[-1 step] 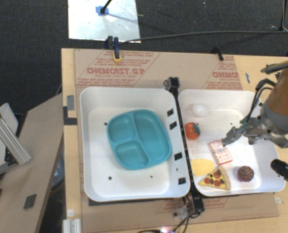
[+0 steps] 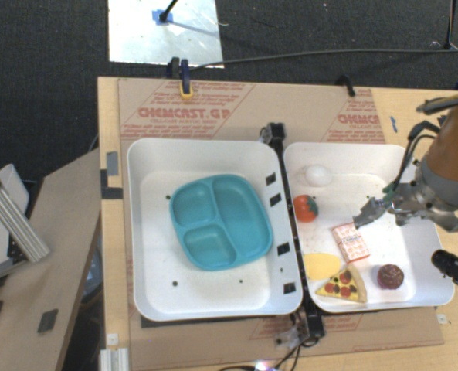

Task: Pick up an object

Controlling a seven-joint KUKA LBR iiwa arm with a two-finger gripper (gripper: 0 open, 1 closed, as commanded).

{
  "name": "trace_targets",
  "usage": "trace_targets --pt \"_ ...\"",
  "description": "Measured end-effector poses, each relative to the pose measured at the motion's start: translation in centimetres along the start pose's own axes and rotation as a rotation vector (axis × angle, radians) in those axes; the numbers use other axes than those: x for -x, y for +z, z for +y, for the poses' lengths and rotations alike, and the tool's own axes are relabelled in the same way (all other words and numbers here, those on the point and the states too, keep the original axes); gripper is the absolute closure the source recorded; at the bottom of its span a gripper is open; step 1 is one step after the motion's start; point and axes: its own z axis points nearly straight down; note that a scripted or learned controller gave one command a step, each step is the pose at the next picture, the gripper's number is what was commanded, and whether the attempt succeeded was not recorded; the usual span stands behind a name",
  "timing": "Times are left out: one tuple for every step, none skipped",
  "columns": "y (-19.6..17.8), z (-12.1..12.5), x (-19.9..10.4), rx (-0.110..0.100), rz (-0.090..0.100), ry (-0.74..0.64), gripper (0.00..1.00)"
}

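Note:
My gripper (image 2: 368,212) hangs over the middle of the right bin (image 2: 368,161), reaching in from the right. Its tip is just above and right of a small red and white carton (image 2: 351,243). A tomato (image 2: 306,207) lies to its left by the bin's left wall. A white egg-shaped object (image 2: 317,175) rests near the back. Along the front lie a yellow piece (image 2: 321,265), a pizza slice (image 2: 343,286) and a dark brown ball (image 2: 389,276). I see nothing held at the tip.
The left bin (image 2: 155,176) holds a teal divided plate (image 2: 219,221). A black divider with clips (image 2: 284,207) runs between the bins. The grey and orange arm (image 2: 449,161) covers the right bin's right side.

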Motion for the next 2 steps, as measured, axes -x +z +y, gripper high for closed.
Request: trace_targets --pt "6.3 0.1 0.2 -0.005 0.001 0.002 0.00" --pt "10.7 0.1 0.1 -0.002 0.001 0.002 0.00"
